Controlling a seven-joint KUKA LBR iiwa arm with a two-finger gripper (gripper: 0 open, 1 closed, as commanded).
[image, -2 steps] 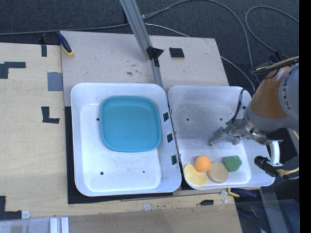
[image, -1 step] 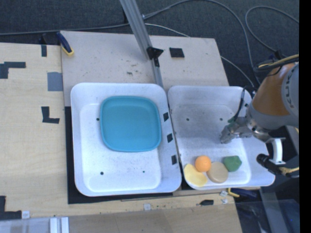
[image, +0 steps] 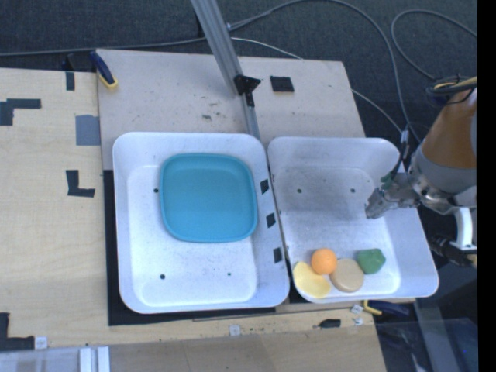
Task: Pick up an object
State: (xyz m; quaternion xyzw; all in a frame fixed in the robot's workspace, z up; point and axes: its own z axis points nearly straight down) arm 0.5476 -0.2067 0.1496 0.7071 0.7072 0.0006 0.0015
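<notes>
The grey arm with its orange band (image: 453,138) is seen reaching in from the right edge. Its two-finger tool (image: 377,204) is angled down and leftward, with nothing visibly gripped.

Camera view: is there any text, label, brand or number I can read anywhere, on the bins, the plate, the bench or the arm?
None: no legible word, number or brand.
Blue plate: plain.
White bins: only dark specks and small holes.
Bench: blank dark tape squares.
Objects near the right bin's front edge, including the orange ball: unmarked.
Arm: no readable marking.
</notes>
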